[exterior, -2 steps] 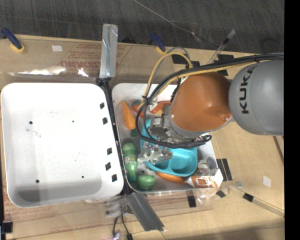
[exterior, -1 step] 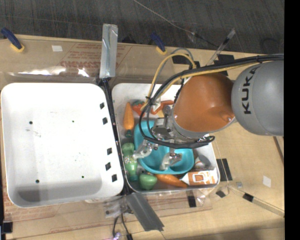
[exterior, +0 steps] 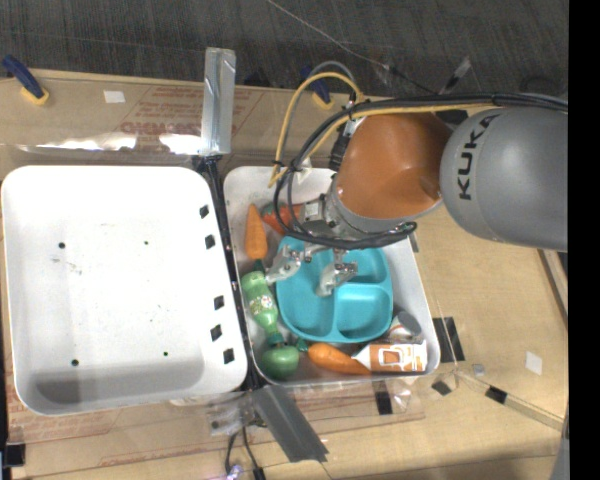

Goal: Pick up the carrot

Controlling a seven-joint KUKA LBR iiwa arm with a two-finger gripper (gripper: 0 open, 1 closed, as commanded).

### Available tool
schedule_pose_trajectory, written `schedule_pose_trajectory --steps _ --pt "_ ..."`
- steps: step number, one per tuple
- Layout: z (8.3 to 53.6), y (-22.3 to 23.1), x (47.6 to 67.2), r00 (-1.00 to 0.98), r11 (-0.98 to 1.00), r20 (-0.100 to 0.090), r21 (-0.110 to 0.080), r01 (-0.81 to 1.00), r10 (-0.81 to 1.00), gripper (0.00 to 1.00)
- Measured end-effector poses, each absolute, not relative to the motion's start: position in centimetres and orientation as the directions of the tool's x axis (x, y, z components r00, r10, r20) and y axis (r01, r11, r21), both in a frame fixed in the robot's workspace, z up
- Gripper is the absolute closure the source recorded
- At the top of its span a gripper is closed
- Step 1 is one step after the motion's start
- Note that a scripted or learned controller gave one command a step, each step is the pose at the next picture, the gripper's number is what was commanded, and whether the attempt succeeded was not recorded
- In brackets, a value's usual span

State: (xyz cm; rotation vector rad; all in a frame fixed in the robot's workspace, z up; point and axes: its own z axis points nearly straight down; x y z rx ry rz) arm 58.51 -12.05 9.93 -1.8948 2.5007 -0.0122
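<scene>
An orange carrot (exterior: 337,359) lies along the front of the right bin (exterior: 423,313), its tip pointing toward a small box. A second orange, carrot-like piece (exterior: 256,231) lies at the bin's left wall, further back. My gripper (exterior: 308,270) hangs over the left part of a blue divided plate (exterior: 365,313), between the two orange pieces and touching neither. Its metal fingers (exterior: 283,265) stand apart, open, with nothing between them. The orange wrist band and the arm hide the back of the bin.
Green vegetables (exterior: 259,299) and a round green one (exterior: 278,359) lie along the right bin's left wall. A small orange-and-white box (exterior: 397,356) sits at the front right. The left bin (exterior: 100,268) stands beside it. Cables loop above the wrist.
</scene>
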Motion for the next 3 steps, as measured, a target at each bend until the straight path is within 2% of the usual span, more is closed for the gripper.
schedule_pose_trajectory --steps 1,2,3 --pt "9.9 -11.6 59.5 -0.15 0.15 0.008 -0.013 -0.989 -0.989 0.0" --pt "11.0 -10.1 59.0 0.227 -0.228 0.008 -0.007 -0.974 -0.974 0.0" --pt "9.9 -10.6 59.5 0.105 -0.105 0.015 -0.007 -0.994 -0.994 0.0"
